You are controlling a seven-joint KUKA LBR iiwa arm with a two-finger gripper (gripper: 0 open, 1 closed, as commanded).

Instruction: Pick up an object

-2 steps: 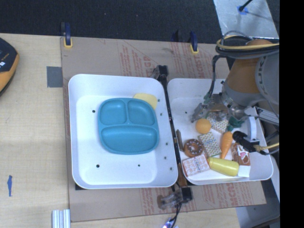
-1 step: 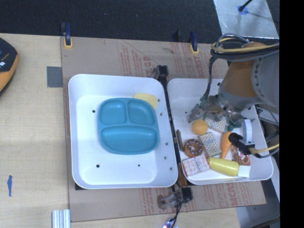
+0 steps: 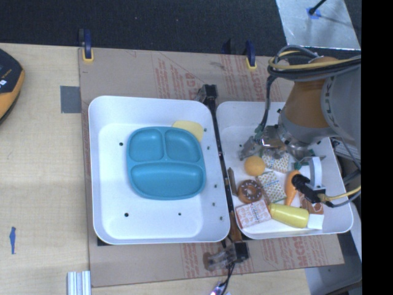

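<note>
The right bin (image 3: 231,123) holds a clutter of small objects: an orange ball (image 3: 254,165), a chocolate donut (image 3: 250,191), a red-and-white packet (image 3: 252,214), a yellow bottle (image 3: 288,215), an orange carrot-like piece (image 3: 291,187) and a patterned flat packet (image 3: 273,185). My gripper (image 3: 265,144) is lowered into this bin from the right, just above and right of the orange ball. The wrist and its orange band (image 3: 305,106) cover the bin's upper right. Nothing can be made out between the gripper's tips.
The left bin (image 3: 104,165) holds a blue divided plate (image 3: 164,162) with a pale yellow object (image 3: 189,128) at its upper right edge. Clamps (image 3: 209,93) join the bins at the middle seam. Cables (image 3: 334,192) loop along the right bin's right side.
</note>
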